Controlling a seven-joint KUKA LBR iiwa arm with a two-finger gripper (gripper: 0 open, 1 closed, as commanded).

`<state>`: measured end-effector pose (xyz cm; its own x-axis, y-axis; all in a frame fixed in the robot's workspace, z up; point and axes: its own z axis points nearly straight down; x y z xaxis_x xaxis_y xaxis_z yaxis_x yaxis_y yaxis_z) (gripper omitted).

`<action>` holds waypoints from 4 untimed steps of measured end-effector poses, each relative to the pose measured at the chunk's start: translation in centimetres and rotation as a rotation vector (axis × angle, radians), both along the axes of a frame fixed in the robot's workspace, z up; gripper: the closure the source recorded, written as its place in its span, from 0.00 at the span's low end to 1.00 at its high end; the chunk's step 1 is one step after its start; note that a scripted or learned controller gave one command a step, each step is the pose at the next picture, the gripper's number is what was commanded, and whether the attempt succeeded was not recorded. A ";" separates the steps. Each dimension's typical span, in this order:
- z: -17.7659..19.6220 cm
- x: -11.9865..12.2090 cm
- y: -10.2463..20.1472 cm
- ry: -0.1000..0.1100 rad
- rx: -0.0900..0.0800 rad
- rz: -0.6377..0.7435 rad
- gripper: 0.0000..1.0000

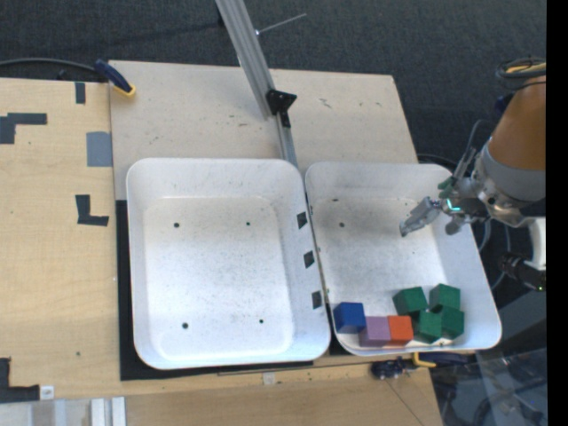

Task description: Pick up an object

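Observation:
Several small blocks lie at the near edge of the right bin (373, 193): a blue block (350, 316), a purple block (378, 329), an orange block (400, 328) and green blocks (432, 311) clustered at the near right corner. My gripper (435, 216) hangs over the right side of that bin, above and beyond the blocks. Its fingers are spread apart with nothing between them.
The left bin (213, 264) sits beside the right one, with small black clips along the shared rim. A slanted metal rail (253, 56) crosses the bench behind the bins. A blue and yellow clamp (115, 76) lies at the far left of the bench.

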<state>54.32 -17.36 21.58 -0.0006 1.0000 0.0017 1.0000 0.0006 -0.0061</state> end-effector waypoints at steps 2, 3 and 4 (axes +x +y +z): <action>-6.1 -0.4 0.3 0.002 0.000 0.000 0.00; -12.2 -0.1 -0.3 0.002 -0.001 0.000 0.00; -12.4 -0.2 -0.2 -0.003 -0.001 0.001 0.00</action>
<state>54.16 -17.59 9.14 -0.0013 1.0000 0.0002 1.0000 0.0013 -0.0030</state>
